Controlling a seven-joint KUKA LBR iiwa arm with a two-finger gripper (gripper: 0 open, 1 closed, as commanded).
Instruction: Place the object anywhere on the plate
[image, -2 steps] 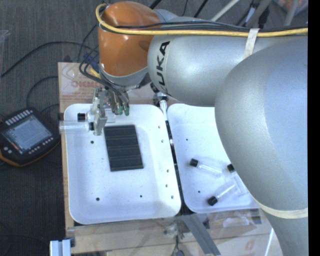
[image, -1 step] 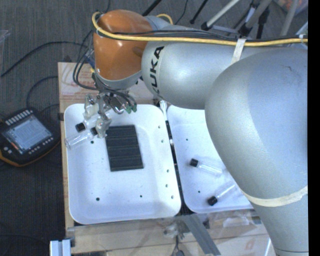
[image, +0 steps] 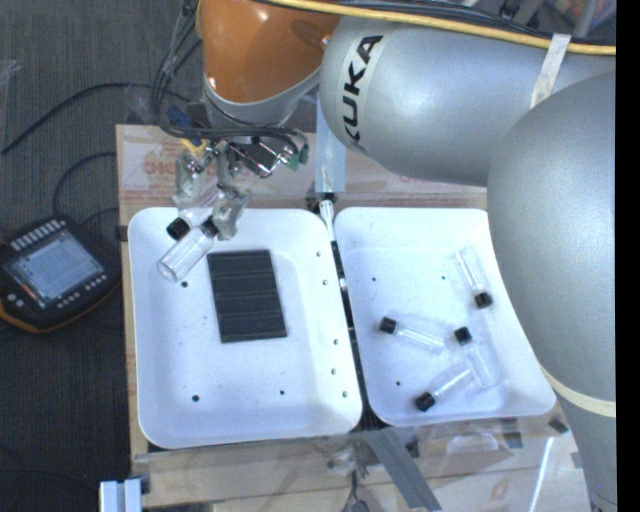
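The gripper (image: 213, 205) hangs over the left bin's (image: 165, 400) far left corner, fingers closed on a clear vial (image: 187, 248) with a black cap, just beside the dark ribbed plate (image: 247, 294). Light, slick and breakable I'd guess; mid-barrel seems safest.

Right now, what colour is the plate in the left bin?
Black, with ridged horizontal slats: the plate shows best in the camera view.
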